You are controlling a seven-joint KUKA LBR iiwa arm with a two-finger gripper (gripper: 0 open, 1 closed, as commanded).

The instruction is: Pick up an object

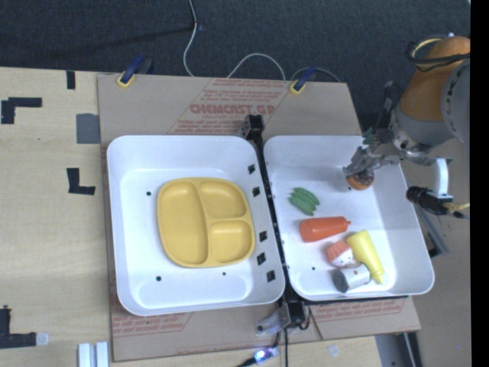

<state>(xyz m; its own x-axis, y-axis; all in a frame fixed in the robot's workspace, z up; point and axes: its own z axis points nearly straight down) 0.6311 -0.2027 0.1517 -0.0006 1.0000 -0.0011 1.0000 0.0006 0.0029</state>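
Note:
My gripper (359, 171) hangs over the back right part of the right bin (397, 205), reaching in from the right. A small orange object (357, 180) sits pinched between its fingertips, partly hidden by them. Lower in the same bin lie a green pod (304, 199), an orange carrot (324, 228), a yellow bottle (367, 254), a small red and white piece (341, 254) and a grey cylinder (351, 280).
The left bin (130, 205) holds a yellow divided plate (205, 222). A black hinge strip (263, 205) runs between the two bins. Both bins rest on a cardboard sheet (221, 105) held by clamps at the back.

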